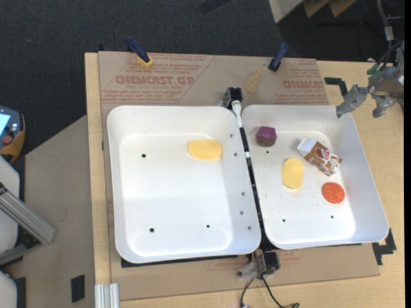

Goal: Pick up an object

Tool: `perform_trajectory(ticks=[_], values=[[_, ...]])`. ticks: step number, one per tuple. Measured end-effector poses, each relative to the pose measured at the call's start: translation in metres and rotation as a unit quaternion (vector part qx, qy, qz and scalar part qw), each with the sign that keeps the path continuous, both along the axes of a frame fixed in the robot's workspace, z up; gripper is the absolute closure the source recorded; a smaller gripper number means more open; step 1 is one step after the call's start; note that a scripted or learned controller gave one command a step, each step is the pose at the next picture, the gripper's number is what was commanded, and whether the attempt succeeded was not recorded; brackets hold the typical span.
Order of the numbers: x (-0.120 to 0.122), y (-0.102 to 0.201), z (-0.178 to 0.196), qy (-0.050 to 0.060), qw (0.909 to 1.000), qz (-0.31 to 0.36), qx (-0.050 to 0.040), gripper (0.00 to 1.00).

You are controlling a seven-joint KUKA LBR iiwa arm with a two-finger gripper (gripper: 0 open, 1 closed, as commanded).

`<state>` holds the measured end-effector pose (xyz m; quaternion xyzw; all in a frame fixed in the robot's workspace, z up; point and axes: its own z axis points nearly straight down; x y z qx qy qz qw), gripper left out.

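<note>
The left bin (128, 191) holds one yellow oval object (205, 149) near its back. In the right bin (359, 204) lie a purple lump (266, 135), a second yellow oval (293, 172), a brown and white packet (319, 156) and an orange-red disc (332, 192). My gripper (363, 105) hangs over the back right corner of the right bin, above and to the right of the packet. Its two fingers stand spread apart and open, with nothing between them.
Both bins sit on a cardboard sheet (192, 76) held by blue clamps (139, 51) at the back edge. A black clip (232, 98) joins the bins at the back, and another clip (264, 262) with a cable sits at the front.
</note>
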<state>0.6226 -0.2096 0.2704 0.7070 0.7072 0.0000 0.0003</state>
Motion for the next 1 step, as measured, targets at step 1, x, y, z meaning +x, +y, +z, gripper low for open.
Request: perform_trajectory(ticks=[1], values=[[0.0240, -0.0075, -0.1660, 0.006, 1.0000, 0.000, 0.0023, 0.00]])
